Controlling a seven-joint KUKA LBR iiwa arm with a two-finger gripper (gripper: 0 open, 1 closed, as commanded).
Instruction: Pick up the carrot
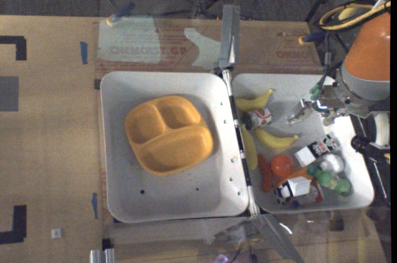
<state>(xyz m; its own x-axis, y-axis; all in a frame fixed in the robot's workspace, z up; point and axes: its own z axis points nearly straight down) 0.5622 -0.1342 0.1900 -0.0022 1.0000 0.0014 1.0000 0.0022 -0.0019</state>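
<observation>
Carrot (265,173) lies in the right bin (363,193); tool (302,111) hangs above, released, grasping nothing.

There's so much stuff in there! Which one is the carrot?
Look in the right-hand white bin, along the wall it shares with the other bin. The carrot lies near the front corner, just below the yellow bananas. It is the only long orange-red piece; its orange neighbour is round.

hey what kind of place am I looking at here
Probably a robotics lab bench set up for pick-and-place trials: a robot arm over two white bins, toy food such as a banana and a divided tray, and stand legs and cables behind.
</observation>
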